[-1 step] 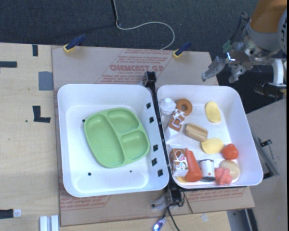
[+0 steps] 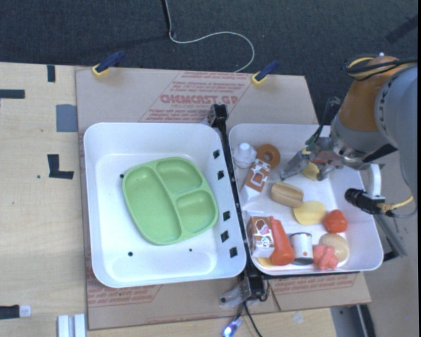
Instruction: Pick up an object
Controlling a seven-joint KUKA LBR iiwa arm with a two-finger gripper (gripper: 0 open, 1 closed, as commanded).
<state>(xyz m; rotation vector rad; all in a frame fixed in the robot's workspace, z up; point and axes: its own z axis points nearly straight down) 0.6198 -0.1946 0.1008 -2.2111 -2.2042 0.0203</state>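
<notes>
My gripper (image 2: 303,164) hangs low over the upper right part of the right bin (image 2: 368,262), on the grey arm with its orange band (image 2: 370,69). A small yellow piece (image 2: 311,169) lies right at the gripper's tip; whether it is touched cannot be seen. Just below the tip lies a tan bread roll (image 2: 286,194), and to the left a brown doughnut (image 2: 269,153). Further objects in this bin: a white bottle (image 2: 244,153), an orange packet (image 2: 257,178), a yellow lump (image 2: 309,213), a red tomato (image 2: 335,221).
The left bin (image 2: 105,258) holds a green divided plate (image 2: 172,199). A small printed box (image 2: 262,234), a red wedge (image 2: 281,248), a can (image 2: 302,244) and a peach piece (image 2: 335,244) crowd the right bin's front. A dark divider (image 2: 228,181) separates the bins.
</notes>
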